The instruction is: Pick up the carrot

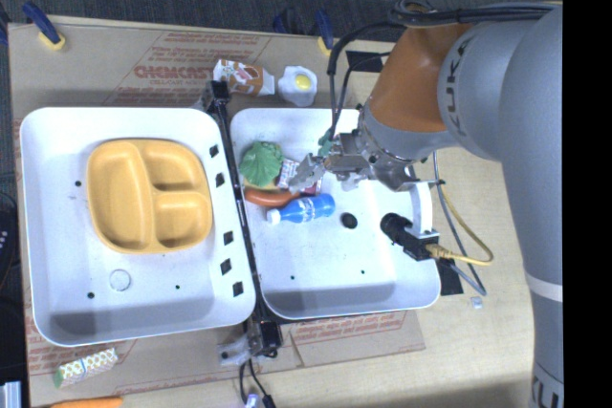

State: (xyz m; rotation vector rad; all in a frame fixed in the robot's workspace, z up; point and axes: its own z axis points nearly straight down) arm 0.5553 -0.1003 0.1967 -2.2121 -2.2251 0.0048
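Note:
The carrot (267, 197), orange and short, lies in the right bin (325, 296) near its left wall, just below a green leafy vegetable (260, 162). A blue bottle with a white cap (304, 209) lies against the carrot's right end. My gripper (310, 170) hangs over the bin, just above and to the right of the carrot, close beside the green vegetable. Nothing can be seen held in it.
A small black round thing (349, 222) sits right of the bottle. The left bin (48, 205) holds a yellow divided tray (149, 194). Behind the bins on the cardboard stand a small carton (239, 76) and a yellow-and-white item (298, 84).

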